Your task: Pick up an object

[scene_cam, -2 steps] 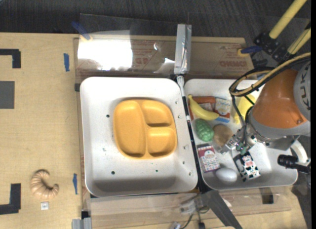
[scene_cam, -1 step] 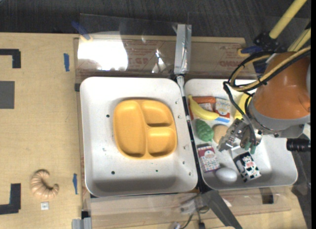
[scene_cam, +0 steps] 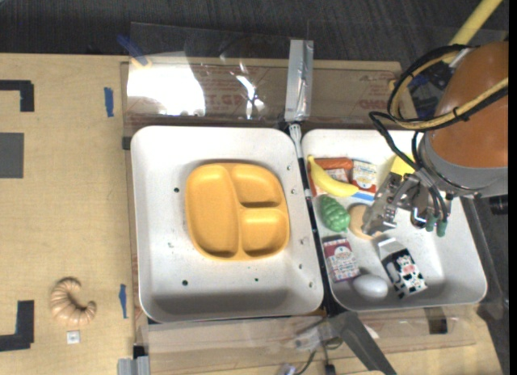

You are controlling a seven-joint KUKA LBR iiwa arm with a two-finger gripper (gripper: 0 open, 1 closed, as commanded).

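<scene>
**Gripper low over the right bin's clutter**

The gripper is seen above the right bin; finger spread cannot be told. The banana lies up-left of it, long axis slanting down-right; the green toy just left. One card, one white egg, one yellow tray are counted.

Left white bin — holds a yellow compartment tray, three sections, lying flat near the middle. Clear plastic sheet taped upright behind the bins, glare on it. Cardboard bench top to the left — croissant-shaped toy lies near its lower edge, well apart from the bins.
</scene>
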